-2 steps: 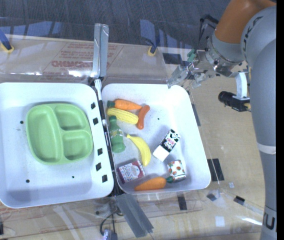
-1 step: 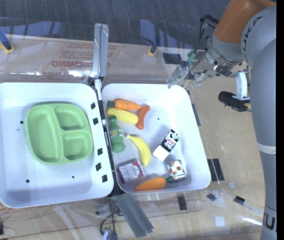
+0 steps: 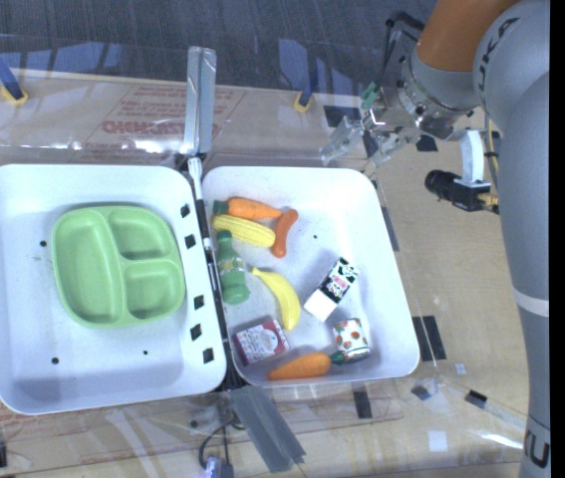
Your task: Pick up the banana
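Nearest the camera, a carrot (image 3: 300,366) and a can (image 3: 352,339) lie along the right bin's (image 3: 387,267) front wall. Just behind them the banana (image 3: 279,296) sits mid-bin, its long axis running from upper left to lower right, between a green bottle (image 3: 231,275) and a small carton (image 3: 330,289). Farther back, beyond the bin's far right corner, the gripper (image 3: 367,137) hangs; its spread can't be judged. The banana lies below and left of it.

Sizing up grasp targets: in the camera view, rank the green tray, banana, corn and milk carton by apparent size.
1. green tray, by far the largest.
2. banana and corn: look alike, not ranked.
3. milk carton, slightly smaller.
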Robot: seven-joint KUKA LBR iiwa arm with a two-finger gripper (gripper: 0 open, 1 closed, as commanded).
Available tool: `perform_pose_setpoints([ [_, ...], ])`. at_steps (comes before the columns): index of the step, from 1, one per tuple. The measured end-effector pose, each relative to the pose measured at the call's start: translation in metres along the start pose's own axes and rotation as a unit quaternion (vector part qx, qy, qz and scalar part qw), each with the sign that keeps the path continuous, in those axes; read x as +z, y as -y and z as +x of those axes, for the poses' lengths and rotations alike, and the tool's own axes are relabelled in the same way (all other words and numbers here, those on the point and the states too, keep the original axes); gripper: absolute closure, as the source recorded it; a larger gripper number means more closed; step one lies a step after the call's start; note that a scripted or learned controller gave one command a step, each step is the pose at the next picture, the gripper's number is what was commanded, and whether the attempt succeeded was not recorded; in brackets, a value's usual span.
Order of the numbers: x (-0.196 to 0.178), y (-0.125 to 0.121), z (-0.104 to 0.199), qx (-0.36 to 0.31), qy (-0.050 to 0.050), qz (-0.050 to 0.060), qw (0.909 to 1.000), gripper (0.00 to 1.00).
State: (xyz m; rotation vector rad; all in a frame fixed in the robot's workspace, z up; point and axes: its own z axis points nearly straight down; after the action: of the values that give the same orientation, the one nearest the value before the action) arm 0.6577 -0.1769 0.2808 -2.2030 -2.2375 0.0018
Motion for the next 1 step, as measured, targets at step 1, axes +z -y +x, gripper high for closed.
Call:
perform_pose_setpoints([
  [1,0.1710,0.0315,0.0363,0.089,0.000,-0.005,0.9960,0.00],
])
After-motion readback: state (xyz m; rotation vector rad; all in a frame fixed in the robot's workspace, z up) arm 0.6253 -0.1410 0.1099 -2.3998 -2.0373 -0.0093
